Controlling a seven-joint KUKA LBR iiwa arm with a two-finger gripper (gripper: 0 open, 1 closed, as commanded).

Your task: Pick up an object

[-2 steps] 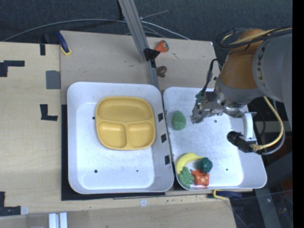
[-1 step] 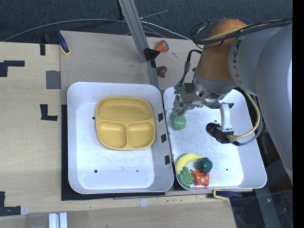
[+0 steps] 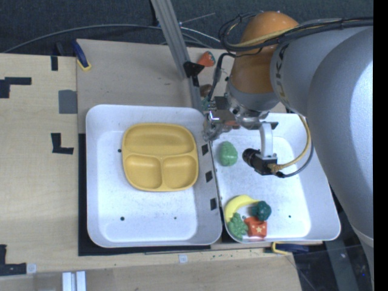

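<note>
My gripper point(image 3: 222, 123) hangs under the orange wrist band at the far left of the right bin point(image 3: 303, 217), close to the wall between the two bins. A round light green object point(image 3: 227, 154) lies on the bin floor just in front of it, apart from it as far as I can see. At the bin's near left corner sits a cluster: a yellow banana point(image 3: 239, 204), a dark green broccoli-like piece point(image 3: 262, 211), a small light green piece point(image 3: 237, 227) and a red piece point(image 3: 258, 228).
The left bin point(image 3: 103, 223) holds a yellow divided plate point(image 3: 160, 156). A black fitting with a yellow cable point(image 3: 259, 161) hangs off the wrist to the right of the green object. The grey arm covers the right bin's far right side. A metal post point(image 3: 173, 35) rises behind the bins.
</note>
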